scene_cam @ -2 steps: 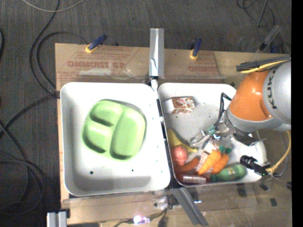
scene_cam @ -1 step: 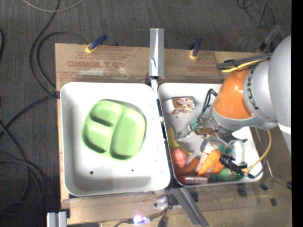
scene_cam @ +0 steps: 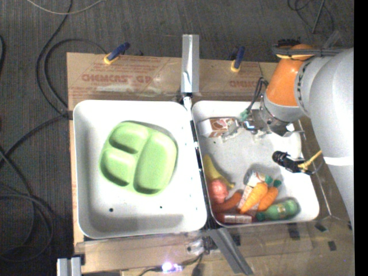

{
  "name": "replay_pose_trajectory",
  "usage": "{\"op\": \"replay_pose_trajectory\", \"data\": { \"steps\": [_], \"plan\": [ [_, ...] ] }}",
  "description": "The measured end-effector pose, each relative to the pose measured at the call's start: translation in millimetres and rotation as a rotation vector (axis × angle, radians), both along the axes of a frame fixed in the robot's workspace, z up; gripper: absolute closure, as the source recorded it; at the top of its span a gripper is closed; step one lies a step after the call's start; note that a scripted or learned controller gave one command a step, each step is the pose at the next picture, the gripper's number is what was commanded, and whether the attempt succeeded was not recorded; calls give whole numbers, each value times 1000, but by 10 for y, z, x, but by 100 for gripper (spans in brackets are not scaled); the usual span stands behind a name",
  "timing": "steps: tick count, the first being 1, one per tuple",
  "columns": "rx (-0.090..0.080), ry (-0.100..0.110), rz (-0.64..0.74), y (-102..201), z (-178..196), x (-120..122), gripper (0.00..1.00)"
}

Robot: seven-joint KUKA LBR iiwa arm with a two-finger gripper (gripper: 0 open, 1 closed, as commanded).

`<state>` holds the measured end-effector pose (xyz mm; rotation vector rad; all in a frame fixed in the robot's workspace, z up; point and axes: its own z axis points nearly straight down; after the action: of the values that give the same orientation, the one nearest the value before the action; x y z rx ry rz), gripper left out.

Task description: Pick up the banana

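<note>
— Where was the banana (scene_cam: pixel 211 168) at that moment?

— In the camera view it lay in the right bin (scene_cam: pixel 253 109), against the left wall, about halfway down. It was a short yellow curve, smooth-skinned, with its lower end touching a round pinkish peach (scene_cam: pixel 217 190). Two orange carrots (scene_cam: pixel 257 195) and a green bottle (scene_cam: pixel 282 209) were heaped just beyond, towards the front corner.

— And your fingers (scene_cam: pixel 246 121)?

— They hung over the far end of that same bin, near a small printed packet (scene_cam: pixel 218 125) and well apart from the banana. Whether they stood wide or narrow, I could not tell; they were too small and cluttered in the view.

— How would you have done it well?

— I judged I should cross towards the left wall, turn so the fingers closed across the banana's narrow width, and come down on its upper half, away from the peach. The wall left little room on one side, and the glossy plastic-looking skin could slip, so a centred, square grip mattered.

— Anything in the left bin (scene_cam: pixel 86 154)?

— A pale green plate (scene_cam: pixel 138 157) with three rounded hollows, matte and moulded. It was no part of this step.
</note>
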<state>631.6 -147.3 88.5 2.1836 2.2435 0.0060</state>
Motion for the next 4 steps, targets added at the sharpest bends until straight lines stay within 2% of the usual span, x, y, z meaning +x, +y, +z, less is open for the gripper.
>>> {"op": "replay_pose_trajectory", "data": {
  "steps": [1,2,3,4],
  "plan": [
    [2,2,-154,321,6,-909,0],
    [1,-1,-220,-36,-1,-156,0],
    [8,0,-630,386,2,-693,0],
    [1,109,-752,169,-52,-2,0]
  ]
}}
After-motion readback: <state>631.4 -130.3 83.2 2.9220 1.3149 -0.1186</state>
